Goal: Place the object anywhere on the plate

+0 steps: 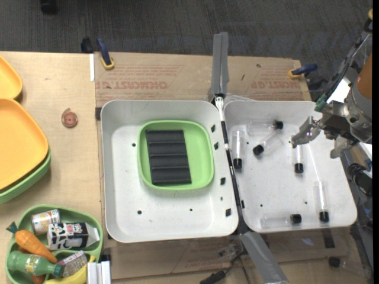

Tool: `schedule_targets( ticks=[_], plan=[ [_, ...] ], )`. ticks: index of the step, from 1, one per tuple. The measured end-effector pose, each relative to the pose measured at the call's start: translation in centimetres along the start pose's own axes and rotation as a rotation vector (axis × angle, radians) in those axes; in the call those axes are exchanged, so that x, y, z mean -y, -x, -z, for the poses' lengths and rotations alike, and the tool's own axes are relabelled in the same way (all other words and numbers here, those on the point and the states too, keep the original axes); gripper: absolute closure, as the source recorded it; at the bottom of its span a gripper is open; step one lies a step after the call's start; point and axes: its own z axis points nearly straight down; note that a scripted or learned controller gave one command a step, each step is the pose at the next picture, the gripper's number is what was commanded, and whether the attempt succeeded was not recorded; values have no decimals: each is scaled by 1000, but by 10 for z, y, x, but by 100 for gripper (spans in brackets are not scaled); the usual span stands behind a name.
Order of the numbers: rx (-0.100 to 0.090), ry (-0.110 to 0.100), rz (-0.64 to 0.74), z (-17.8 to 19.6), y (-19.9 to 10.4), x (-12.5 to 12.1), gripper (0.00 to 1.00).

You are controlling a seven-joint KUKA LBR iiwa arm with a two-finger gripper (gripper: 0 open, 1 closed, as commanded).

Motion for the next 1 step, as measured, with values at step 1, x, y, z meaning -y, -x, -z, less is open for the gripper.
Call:
schedule_targets(
  ticks=[1],
  plan=[
    [1, 2, 15, 15, 58, -7, 0]
  ],
)
